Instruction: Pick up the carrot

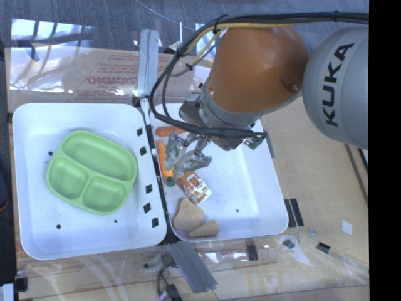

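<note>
Carrot (162, 156) is what we're after, and going left to right: the left bin (31, 168) holds a green divided plate (92, 171) sitting near its middle, nowhere near the action. Then comes the divider where the two bins meet, and the carrot lies right along that left wall of the right bin (263, 193), orange body running lengthwise with a bit of green at the near end. Another small orange piece (166, 131) sits just beyond it, toward the far left corner of that bin. Just right of the carrot is the claw (188, 155), metal fingers pointing down over the bin floor, beside the carrot and not around it. Honestly can't tell how far open it is, and I see nothing between the fingers. Nearer the front edge there's a small printed packet (193, 187) and a tan heart-shaped thing (188, 216).

My take: the claw needs to shift left, line up across the carrot's length, and watch that wall, since there's barely room for a finger.
</note>
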Available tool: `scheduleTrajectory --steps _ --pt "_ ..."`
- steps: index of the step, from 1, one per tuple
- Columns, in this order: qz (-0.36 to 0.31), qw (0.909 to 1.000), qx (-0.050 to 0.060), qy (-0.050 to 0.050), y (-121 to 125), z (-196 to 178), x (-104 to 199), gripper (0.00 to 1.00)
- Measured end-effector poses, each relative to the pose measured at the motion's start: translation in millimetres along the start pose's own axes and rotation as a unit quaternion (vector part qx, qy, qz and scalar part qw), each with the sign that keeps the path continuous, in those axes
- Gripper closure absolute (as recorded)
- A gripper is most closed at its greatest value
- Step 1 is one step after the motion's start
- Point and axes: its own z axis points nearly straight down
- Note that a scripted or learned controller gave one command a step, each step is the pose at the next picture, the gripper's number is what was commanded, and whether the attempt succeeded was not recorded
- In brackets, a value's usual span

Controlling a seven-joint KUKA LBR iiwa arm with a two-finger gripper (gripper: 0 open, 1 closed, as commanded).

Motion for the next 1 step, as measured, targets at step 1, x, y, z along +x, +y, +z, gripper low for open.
scheduleTrajectory --steps 1 --pt "-0.255 0.967 -0.004 0.001 19.8 62.9 7.5 1.0"
